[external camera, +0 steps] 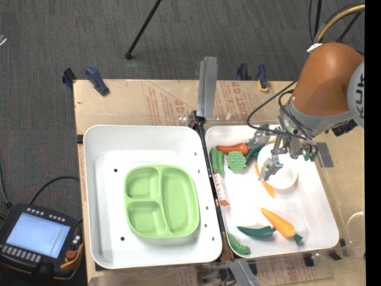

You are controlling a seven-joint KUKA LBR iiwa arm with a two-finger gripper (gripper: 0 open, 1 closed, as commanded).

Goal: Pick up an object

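Two white bins sit side by side on my bench, seen from above at a slant. My left bin [98,159], at lower left of the frame, holds a green tray [162,201] with three compartments. My right bin [324,213], at lower right, holds the toy food I can choose from: a carrot [280,222] near the bottom, a dark green pepper [257,232] just beside it, a pea pod [239,243] at the bottom left corner, a red carton [221,190] along the left wall, and a cluster of green and orange pieces near the top.

My arm [324,82] reaches in from the upper right. Its gripper [271,170] hangs low in the upper middle of the right bin, at the edge of a white bowl [284,177], with an orange piece [268,188] just below it. I cannot tell whether the gripper is spread or closed, and I see nothing held in it.

To do this step well, I judge I should settle on one target, likely the orange piece, centre over it, avoid the bowl rim, and lift only after a firm close.
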